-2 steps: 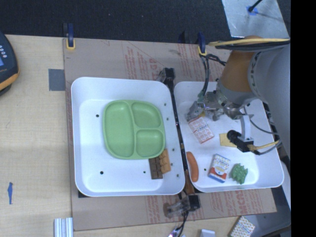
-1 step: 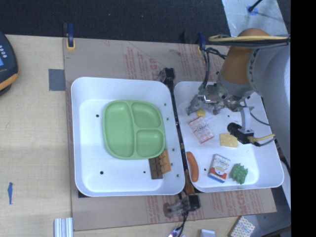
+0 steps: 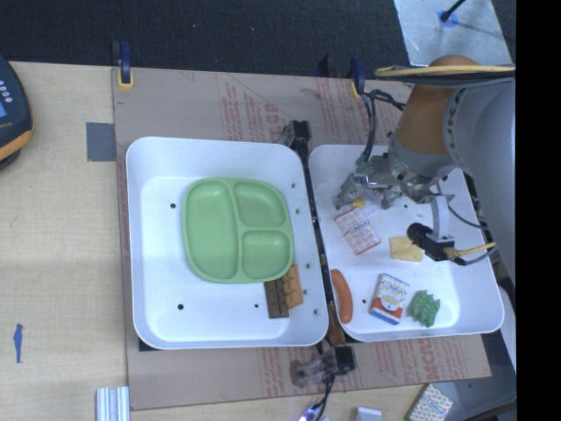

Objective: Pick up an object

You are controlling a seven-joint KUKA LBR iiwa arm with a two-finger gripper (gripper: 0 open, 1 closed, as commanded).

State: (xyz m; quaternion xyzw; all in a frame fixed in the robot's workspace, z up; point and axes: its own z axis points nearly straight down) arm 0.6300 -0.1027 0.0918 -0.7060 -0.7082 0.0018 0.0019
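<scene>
Camera view: gripper (image 3: 358, 193) hangs over the right bin (image 3: 473, 318), can't tell its state. One card (image 3: 357, 231), one hot dog (image 3: 342, 295), one carton (image 3: 388, 298).

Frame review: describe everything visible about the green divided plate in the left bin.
The green plate is pale green, matte, plastic-looking, a rounded square with three compartments: one long one at the view's left, two smaller ones at its right. It lies flat and upright near the middle of the left bin, slightly rotated. A brown waffle-like block sits at its lower right corner, touching or nearly so.
</scene>
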